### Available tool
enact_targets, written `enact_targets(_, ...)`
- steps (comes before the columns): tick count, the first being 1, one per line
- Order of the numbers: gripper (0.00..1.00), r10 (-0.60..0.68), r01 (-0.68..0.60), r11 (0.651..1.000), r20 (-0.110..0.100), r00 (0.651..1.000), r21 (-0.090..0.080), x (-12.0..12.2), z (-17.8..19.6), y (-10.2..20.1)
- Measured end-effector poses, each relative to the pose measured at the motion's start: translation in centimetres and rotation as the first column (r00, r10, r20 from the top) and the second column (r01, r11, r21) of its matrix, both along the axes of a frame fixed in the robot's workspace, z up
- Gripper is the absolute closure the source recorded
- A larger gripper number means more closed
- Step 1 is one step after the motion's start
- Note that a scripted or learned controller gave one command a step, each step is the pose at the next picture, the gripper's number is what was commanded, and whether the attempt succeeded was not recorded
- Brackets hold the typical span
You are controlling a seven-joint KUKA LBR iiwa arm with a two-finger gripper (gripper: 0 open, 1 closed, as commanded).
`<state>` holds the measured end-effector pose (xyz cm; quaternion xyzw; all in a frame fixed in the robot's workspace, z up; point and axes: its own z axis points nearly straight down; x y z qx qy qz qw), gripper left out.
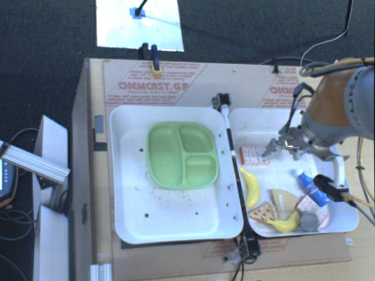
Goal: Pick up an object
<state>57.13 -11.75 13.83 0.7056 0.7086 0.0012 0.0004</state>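
My gripper (283,146) hangs over the back half of the right bin (266,117), below the arm's orange band (328,98). A small white and red box (253,155) lies just left of it, close by but apart. Further forward in the bin are a yellow banana (251,187), a tan bread slice (282,199), a pizza slice toy (263,213), a second banana (285,223), a blue bottle (309,188), a red and white carton (307,205) and a grey round piece (309,220). I see nothing in the gripper's grasp.
The left bin (132,174) holds a green divided plate (181,156). A black divider rail (232,157) runs between the bins. Cables (328,69) trail behind the arm at the back right. A black part of the arm (328,187) overhangs the bin's right side.
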Motion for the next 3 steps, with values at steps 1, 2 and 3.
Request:
enact_targets(1,0.0,-0.003,0.003,1.0,0.001,1.0,-0.003,-1.0,4.2,-5.1)
enact_targets(2,0.0,-0.003,0.003,1.0,-0.003,1.0,-0.002,-1.9,-2.7,-8.6)
enact_targets(3,0.0,-0.003,0.003,1.0,-0.001,1.0,-0.002,-4.5,-1.2,-8.9)
